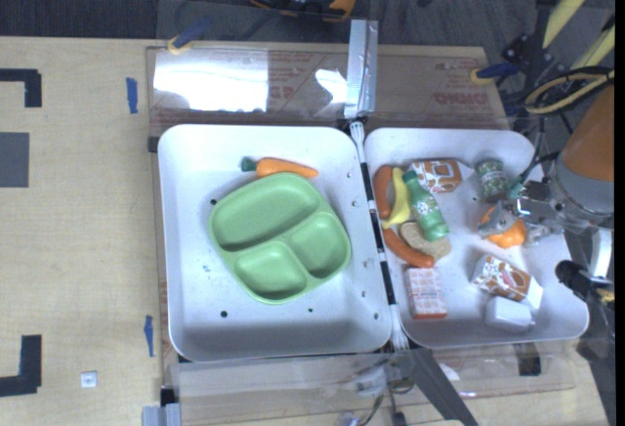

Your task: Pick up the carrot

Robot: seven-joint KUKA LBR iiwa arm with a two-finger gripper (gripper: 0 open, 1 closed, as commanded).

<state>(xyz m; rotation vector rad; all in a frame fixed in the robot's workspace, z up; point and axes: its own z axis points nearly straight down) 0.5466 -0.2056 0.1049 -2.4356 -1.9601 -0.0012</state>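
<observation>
The carrot (285,167) is orange with a green stub at its left end. It lies in the left bin (186,248), against the far edge of the green divided plate (281,236). My gripper (520,209) hangs over the right side of the right bin (562,317), just above a small orange item (508,237). That puts it far to the right of the carrot, with nothing seen held in it. The arm's grey body and orange band (596,149) come in from the right edge.
The right bin holds several items: a banana (396,207), a green bottle (423,205), a sausage (406,248), a can (490,178), snack packets (426,293) and a white block (509,315). A ridge (374,219) divides the two bins.
</observation>
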